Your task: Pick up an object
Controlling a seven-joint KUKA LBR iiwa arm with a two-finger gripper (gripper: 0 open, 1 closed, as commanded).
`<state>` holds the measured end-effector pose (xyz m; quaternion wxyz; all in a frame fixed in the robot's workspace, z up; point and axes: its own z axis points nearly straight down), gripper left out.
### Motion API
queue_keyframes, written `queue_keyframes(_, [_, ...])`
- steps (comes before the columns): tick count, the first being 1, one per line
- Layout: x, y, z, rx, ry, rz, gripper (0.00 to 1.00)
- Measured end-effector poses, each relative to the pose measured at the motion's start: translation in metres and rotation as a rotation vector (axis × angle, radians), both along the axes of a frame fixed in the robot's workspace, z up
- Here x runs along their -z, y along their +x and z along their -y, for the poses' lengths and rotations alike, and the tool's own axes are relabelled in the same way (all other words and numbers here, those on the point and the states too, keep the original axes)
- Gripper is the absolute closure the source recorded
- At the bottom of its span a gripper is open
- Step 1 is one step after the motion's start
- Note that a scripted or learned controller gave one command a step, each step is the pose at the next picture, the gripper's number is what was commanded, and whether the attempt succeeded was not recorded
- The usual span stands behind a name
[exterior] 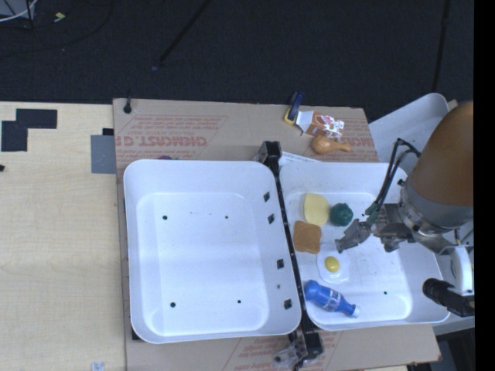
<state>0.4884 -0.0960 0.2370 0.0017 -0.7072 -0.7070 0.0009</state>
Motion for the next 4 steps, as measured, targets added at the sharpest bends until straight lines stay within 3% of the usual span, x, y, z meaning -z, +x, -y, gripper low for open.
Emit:
queue_keyframes(1, [0.15,0.088,-0.003,-0.004,-0.001,0.009,0.0])
queue_keyframes(2, [0.136,0.084,-0.001,0.006,0.001,0.001,1.0])
queue_keyframes(3, [0.136,0.083,-0.001,0.007,0.001,0.001,0.0])
queue_keyframes(4, [0.15,0.095,-0.013,-0.001,0.0,0.002,0.0])
